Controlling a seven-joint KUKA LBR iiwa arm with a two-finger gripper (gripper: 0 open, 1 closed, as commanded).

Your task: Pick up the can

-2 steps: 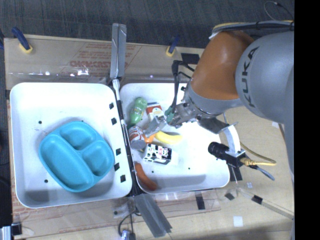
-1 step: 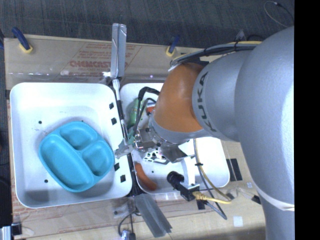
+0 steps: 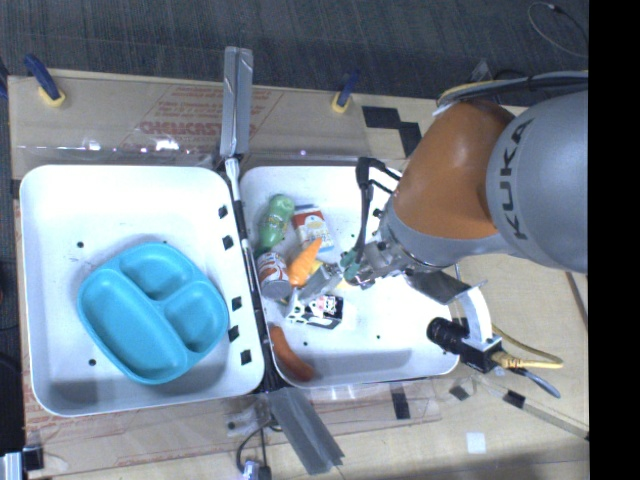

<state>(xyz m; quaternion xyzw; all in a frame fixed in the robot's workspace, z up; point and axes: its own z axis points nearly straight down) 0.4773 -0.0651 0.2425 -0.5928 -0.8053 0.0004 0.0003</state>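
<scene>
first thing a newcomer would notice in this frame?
Probably the big grey and orange arm reaching in from the right, its gripper low over the clutter in the right bin. Next, the bright blue divided tray lying alone in the left bin. The clutter itself sits against the right bin's left wall: a green bottle, an orange piece and the can.

Dark grey carpet-like floor (image 3: 300, 13) at the far side, pale wooden bench (image 3: 130, 103) nearer, blue clamps (image 3: 42, 78) on its far edge, possibly a cable (image 3: 560, 13) far right
</scene>
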